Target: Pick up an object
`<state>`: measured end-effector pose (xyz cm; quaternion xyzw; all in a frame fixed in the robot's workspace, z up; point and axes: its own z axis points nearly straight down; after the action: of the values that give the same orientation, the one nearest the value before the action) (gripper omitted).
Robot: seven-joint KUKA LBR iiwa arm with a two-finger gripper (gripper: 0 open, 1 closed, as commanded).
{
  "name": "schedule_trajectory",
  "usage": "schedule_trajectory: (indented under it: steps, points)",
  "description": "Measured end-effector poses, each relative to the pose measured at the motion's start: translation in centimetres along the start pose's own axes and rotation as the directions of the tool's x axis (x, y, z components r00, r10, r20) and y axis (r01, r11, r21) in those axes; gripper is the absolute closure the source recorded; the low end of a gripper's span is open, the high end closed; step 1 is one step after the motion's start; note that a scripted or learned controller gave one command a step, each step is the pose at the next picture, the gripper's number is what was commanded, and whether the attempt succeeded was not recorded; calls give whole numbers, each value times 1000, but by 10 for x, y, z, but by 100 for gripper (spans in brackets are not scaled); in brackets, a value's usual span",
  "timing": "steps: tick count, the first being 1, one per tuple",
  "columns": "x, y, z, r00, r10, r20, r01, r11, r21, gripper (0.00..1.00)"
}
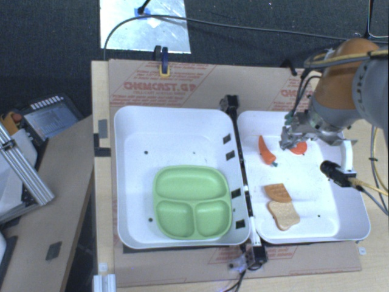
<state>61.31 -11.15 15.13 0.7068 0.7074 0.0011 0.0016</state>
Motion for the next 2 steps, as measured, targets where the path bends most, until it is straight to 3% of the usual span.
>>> schedule_trajectory:
  steps: [2]
  points:
    - [12,-2,-93,1000,-4,0,4,1000,0,100]
